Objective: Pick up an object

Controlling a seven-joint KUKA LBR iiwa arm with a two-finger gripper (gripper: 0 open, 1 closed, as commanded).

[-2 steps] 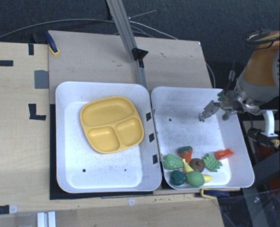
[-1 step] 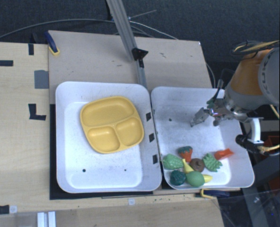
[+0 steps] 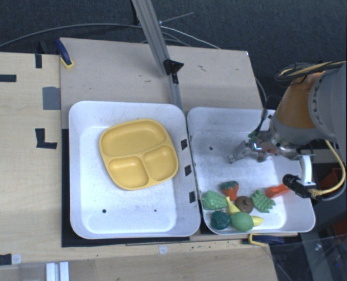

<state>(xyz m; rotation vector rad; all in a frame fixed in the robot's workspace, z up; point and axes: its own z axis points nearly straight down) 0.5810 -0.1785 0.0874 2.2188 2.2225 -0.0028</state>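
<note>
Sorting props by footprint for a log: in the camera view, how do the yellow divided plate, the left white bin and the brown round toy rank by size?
Largest to smallest:
1. left white bin
2. yellow divided plate, lying inside that bin
3. brown round toy, clearly the smallest

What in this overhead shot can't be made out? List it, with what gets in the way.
- gripper over the right bin: whether it is open or shut, too small and blurred.
- toy pile at that bin's near end: pieces overlap, so the brown one and the yellow one are partly covered; exact kinds too small to name.
- orange piece: its right end sits behind the black fitting on the arm.
- yellow tray in the left bin: plainly visible.
</note>
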